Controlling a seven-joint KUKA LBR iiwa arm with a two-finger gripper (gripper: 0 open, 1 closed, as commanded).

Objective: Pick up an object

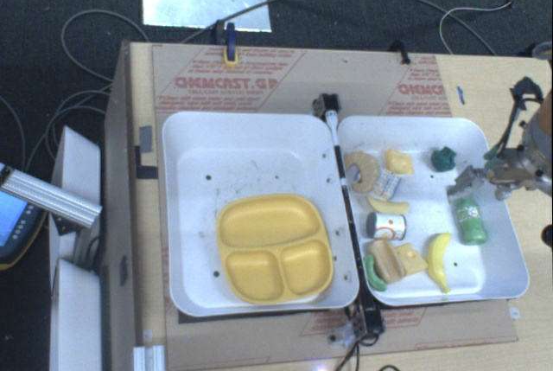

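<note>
The gripper [473, 182] is at the right of the frame, over the right bin [497, 278], and I cannot tell its state. The green bottle [470, 220] lies just below it in the picture, near the bin's right wall; a banana [440, 260] is lower left of the bottle.

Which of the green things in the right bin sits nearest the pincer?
The green bottle, lying just below the pincer; the dark green lump sits farther off.
</note>
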